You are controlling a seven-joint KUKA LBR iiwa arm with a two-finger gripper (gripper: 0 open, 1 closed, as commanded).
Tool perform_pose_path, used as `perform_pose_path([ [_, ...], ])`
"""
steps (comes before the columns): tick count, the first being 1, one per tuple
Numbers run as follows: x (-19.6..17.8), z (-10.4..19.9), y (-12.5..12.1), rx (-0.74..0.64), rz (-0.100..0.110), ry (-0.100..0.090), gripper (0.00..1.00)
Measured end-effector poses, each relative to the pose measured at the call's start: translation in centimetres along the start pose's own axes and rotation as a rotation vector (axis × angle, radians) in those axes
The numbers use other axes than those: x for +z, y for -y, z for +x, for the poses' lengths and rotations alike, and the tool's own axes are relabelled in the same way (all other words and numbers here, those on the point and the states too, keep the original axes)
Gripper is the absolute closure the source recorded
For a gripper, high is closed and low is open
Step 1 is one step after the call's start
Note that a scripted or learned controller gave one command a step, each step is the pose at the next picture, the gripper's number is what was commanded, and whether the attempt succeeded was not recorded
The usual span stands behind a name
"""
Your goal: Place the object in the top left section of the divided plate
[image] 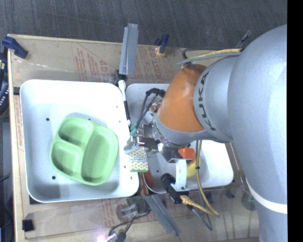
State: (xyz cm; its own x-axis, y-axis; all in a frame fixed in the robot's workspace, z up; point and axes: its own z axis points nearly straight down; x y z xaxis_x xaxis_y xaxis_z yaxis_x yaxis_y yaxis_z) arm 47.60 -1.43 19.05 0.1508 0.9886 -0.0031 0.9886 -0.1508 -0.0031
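The big grey arm [242,100] is leaning over the right bin [219,168], its end effector [138,147] is sitting by a small checked object [139,161] at the wall between the bins, and the green divided plate [84,150] is lying in the left bin [40,100].

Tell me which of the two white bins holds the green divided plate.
The left white bin holds the green divided plate. The right white bin lies under the arm, which covers most of it.
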Motion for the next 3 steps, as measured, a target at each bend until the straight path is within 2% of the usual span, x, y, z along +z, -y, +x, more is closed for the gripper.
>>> perform_pose_path([
  [1,-6.3,6.3,1.0,-0.074,0.000,-0.004,1.00],
  [2,-7.3,14.2,2.2,-0.251,0.000,-0.002,1.00],
  [3,-7.3,14.2,2.2,-0.251,0.000,-0.002,0.00],
])
